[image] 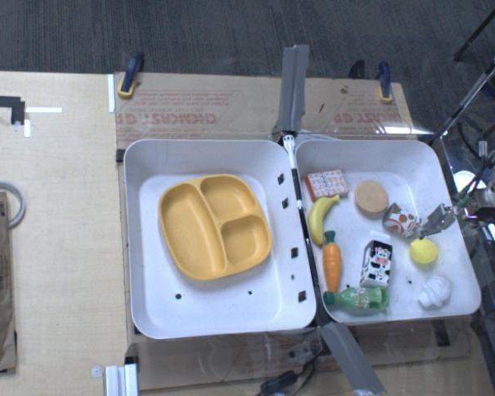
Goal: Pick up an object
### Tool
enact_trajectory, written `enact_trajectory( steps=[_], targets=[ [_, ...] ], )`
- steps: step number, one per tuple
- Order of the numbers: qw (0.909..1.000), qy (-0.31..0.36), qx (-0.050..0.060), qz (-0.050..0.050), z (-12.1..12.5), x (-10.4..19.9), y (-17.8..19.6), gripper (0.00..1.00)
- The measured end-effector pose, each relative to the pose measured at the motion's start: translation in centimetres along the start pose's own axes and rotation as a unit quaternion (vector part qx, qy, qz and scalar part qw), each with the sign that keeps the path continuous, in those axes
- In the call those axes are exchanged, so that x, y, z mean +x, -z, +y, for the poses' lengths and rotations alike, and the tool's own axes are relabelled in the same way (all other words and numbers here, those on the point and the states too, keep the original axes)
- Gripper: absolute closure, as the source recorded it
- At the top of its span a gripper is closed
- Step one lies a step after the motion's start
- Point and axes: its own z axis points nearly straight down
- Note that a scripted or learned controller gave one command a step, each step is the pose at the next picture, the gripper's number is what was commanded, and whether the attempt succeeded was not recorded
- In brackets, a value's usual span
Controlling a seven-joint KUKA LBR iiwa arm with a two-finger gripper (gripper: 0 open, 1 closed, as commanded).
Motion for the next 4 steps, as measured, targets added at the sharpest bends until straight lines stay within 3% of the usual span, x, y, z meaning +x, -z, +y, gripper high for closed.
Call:
enact_trajectory(
  steps=[1,2,3,4],
  targets=[
    [1.0000,-0.002,0.000,0.000,0.3,7.6,-10.7,0.00],
    [1.0000,-0.004,0.000,0.000,0.3,7.6,-9.8,1.00],
    [1.0000,-0.005,0.000,0.000,0.3,7.5,-9.0,1.00],
    [1.0000,-0.005,0.000,0.000,0.3,7.5,-9.0,0.00]
  ],
)
